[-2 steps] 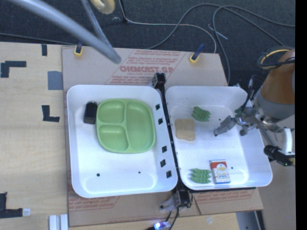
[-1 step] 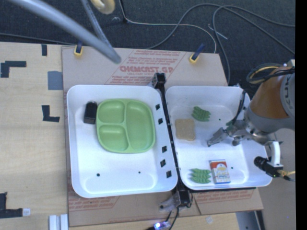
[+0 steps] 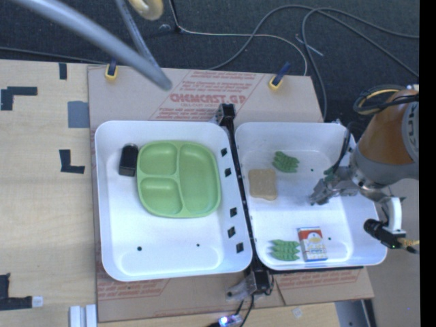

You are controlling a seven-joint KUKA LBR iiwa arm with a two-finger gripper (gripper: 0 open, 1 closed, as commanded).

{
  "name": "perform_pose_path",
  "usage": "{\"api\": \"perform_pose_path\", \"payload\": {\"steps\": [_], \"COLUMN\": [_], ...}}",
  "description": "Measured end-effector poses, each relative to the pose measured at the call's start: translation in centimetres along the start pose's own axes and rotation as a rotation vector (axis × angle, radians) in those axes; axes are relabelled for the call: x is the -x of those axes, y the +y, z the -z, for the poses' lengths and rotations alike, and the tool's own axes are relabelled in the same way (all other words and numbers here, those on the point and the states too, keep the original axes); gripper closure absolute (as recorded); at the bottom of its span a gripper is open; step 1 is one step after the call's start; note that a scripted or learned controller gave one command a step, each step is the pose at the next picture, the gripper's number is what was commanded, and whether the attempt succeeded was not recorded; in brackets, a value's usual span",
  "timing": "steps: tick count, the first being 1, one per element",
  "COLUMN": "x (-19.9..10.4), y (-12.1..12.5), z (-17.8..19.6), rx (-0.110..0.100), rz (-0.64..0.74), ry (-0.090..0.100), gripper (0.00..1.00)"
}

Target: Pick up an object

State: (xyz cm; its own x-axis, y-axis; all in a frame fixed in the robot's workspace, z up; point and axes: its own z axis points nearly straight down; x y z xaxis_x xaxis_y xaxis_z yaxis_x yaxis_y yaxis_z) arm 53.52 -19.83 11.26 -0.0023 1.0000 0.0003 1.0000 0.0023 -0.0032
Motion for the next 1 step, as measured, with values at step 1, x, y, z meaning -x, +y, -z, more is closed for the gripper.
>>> {"api": "perform_pose_path", "payload": {"steps": [1], "x": [0.5], "y": [-0.85], "z": [5.2], "rx": [0.007], "rz": [-0.003], "ry": [-0.002], "gripper": [1.0]}}
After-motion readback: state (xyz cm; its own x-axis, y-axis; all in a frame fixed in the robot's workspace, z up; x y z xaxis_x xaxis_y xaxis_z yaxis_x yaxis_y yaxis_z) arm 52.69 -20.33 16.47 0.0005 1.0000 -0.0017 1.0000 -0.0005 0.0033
